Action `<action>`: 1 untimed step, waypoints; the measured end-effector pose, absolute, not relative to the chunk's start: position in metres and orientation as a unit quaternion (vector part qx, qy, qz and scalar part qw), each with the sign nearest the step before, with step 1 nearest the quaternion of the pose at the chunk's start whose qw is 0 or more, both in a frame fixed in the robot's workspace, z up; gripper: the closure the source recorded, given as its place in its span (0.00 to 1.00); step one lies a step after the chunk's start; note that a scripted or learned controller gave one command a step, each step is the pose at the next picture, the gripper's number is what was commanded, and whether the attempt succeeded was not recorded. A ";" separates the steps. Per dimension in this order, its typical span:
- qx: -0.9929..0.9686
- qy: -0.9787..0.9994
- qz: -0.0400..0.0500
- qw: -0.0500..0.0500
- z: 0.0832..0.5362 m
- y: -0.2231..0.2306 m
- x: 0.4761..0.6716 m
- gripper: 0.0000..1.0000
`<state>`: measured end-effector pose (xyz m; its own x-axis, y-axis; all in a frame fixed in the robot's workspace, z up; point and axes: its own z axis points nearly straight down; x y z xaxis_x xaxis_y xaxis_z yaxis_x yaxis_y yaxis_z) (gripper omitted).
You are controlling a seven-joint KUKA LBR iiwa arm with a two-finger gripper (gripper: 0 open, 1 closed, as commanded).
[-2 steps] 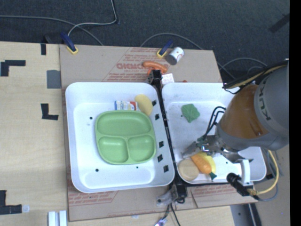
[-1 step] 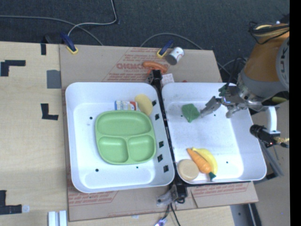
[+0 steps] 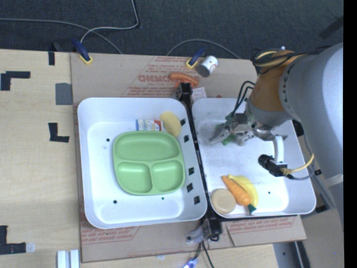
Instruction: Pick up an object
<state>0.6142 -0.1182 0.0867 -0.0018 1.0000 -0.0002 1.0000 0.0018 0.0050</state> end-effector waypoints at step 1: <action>0.706 0.708 0.001 0.002 0.086 -0.121 0.654 0.00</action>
